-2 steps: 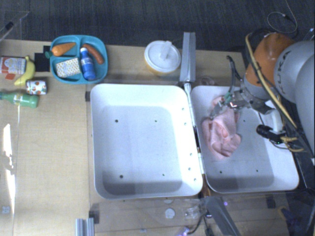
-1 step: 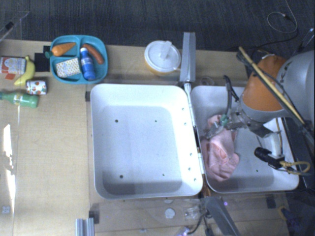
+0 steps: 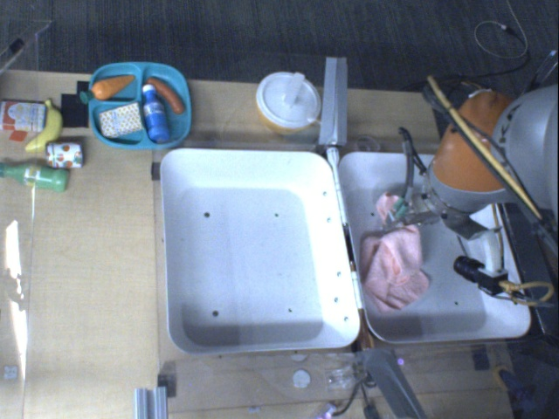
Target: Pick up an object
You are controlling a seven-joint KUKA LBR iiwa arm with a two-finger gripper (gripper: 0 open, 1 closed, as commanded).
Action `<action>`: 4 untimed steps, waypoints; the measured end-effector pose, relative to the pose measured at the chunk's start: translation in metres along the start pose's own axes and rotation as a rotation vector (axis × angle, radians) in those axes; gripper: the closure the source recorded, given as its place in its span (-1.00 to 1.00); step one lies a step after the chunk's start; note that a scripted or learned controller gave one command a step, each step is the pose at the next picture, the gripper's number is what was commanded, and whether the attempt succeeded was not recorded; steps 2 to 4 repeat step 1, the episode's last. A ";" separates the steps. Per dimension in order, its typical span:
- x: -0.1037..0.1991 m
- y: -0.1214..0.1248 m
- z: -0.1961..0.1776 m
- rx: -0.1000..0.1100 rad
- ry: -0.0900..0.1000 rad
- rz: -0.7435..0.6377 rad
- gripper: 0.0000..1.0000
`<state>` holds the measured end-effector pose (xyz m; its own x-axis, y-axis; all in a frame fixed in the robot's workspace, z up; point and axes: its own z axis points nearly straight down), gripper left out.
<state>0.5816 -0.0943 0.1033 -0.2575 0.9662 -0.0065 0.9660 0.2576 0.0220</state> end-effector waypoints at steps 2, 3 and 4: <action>0.007 0.051 -0.081 0.016 0.006 -0.134 1.00; 0.007 0.051 -0.081 0.016 0.006 -0.134 1.00; 0.007 0.051 -0.081 0.016 0.006 -0.134 1.00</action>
